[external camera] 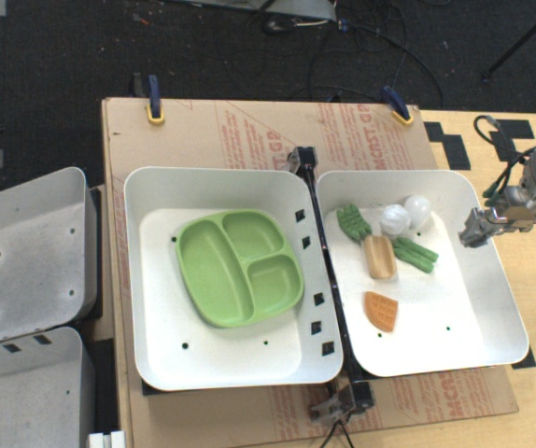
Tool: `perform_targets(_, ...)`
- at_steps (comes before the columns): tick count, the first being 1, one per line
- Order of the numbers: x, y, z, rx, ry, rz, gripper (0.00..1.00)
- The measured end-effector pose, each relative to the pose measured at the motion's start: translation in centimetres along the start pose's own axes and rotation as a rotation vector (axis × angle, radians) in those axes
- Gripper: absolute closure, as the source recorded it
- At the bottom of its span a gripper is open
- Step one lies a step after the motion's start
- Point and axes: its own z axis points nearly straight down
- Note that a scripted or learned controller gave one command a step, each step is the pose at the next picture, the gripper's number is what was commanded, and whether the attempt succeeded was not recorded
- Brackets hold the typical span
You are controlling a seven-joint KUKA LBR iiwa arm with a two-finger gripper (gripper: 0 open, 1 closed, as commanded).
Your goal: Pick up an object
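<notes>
In the right bin lie a dark green toy, a tan wooden block, a green ridged stick, two white balls and an orange wedge. My gripper hangs over the bin's right rim, to the right of the green stick and apart from every object. Nothing shows between its fingers.
A green divided plate fills much of the left bin. Both bins rest on a cardboard sheet held by clamps. Spare white trays sit at the far left. Cables run behind the bench.
</notes>
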Motion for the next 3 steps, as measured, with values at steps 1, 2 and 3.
perform_targets(1, 0.0, 0.1, -2.9, 0.001, 0.001, 0.000, 1.00)
perform_targets(2, 5.8, -0.1, -2.3, 0.007, 0.004, -0.005, 1.00)
perform_targets(3, 11.4, -0.1, -2.8, 0.007, 0.004, -0.005, 1.00)
